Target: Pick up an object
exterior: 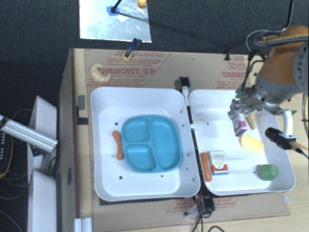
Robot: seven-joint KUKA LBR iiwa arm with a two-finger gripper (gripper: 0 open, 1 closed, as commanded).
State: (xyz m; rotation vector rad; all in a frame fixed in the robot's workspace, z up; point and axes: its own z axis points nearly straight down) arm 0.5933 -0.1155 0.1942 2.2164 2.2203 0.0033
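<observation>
A small purple bottle (240,125) hangs upright at the tip of the end effector (241,116), its top caught between the fingers, so the end effector is closed on it. The bottle sits over the upper middle of the right bin (212,103); whether its base touches the bin floor cannot be told. Just below and to its right lies a yellow lemon-shaped item (252,142), close to the bottle. Further toward the near right corner rests a green round fruit (267,171). Near the bin's front left lie a small printed carton (218,162) and, beside it against the dividing wall, an orange sausage (206,166).

The left bin (108,105) holds a blue divided plate (150,143) at its centre, with a second orange sausage (118,145) just beside the plate's left edge. Both bins rest on a cardboard-covered worktop (145,69).
</observation>
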